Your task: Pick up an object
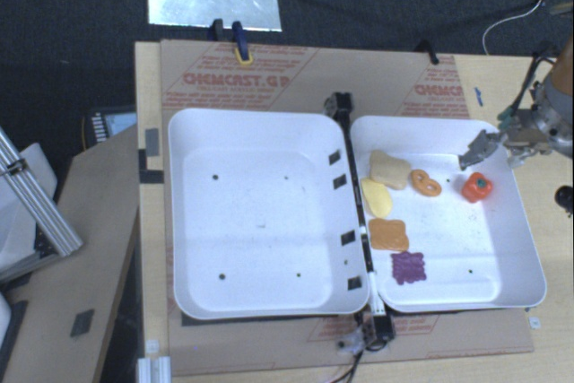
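Above the right bin [529,282], the claw [477,151] hangs just beside a red-orange toy [477,187]; whether it is spread cannot be told. A descent off-centre may knock the toy aside.

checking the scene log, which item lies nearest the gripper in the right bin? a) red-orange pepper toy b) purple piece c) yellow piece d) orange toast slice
a, the red-orange pepper toy sits just below the gripper near the right bin's far right side; the others lie farther left.
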Robot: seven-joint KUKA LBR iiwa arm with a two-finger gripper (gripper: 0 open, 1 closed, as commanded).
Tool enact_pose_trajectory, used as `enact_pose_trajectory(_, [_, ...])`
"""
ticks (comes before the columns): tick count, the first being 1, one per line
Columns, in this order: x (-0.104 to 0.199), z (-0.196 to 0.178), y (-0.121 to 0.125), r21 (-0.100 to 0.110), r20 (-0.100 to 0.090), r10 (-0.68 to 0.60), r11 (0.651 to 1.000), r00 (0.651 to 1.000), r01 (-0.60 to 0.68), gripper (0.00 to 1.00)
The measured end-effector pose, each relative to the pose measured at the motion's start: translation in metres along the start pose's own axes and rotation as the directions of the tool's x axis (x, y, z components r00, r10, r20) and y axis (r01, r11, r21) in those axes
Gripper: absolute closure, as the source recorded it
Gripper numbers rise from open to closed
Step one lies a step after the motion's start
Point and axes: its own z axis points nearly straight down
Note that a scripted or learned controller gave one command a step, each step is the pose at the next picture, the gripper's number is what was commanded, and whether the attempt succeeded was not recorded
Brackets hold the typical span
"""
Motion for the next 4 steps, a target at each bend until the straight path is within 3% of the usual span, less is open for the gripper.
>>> enact_pose_trajectory(1, [0.003, -0.114, 0.069, -0.017, 0.005, -0.004, 1.0, 1.0, 0.004, 0.0])
enact_pose_trajectory(2, [0.002, -0.119, 0.066, -0.007, 0.003, -0.007, 1.0, 1.0, 0.007, 1.0])
enact_pose_trajectory(3, [0.033, -0.254, 0.079, -0.018, 0.003, -0.006, 1.0, 1.0, 0.006, 1.0])
enact_pose_trajectory(4, [-0.027, -0.297, 0.013, -0.007, 0.005, 0.009, 1.0, 1.0, -0.009, 1.0])
